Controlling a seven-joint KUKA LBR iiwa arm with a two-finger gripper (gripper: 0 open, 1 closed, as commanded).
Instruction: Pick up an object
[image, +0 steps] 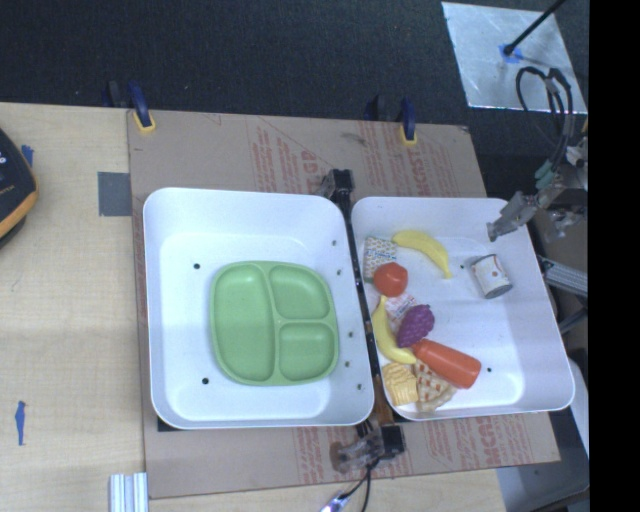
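Right bin (530, 395) carries the pickable lot, left bin (175, 400) carries a green divided plate (272, 322). Toy food is bunched along the right bin's left side: yellow banana (424, 247) near the top, red tomato (391, 279), purple grapes (416, 322), a second banana (385, 338), orange carrot (448, 362), waffle-type pieces (415, 383) at the bottom, all touching or just beside each other. A small grey can (490, 276) lies on its side, apart from the rest.

Handling, as judged: everything looks like light, stiff plastic, prob. smooth and a bit slippery, not fragile. The can is reckoned the easiest take: it is isolated, so it could be gripped across its round body w/o nudging neighbours, though it may roll. The carrot could be taken across its middle.

The pincer (508, 218) is seen at the right bin's upper right corner, above and just beside the can. Nothing is seen between its fingers; whether they're apart or together cannot be told at this res.
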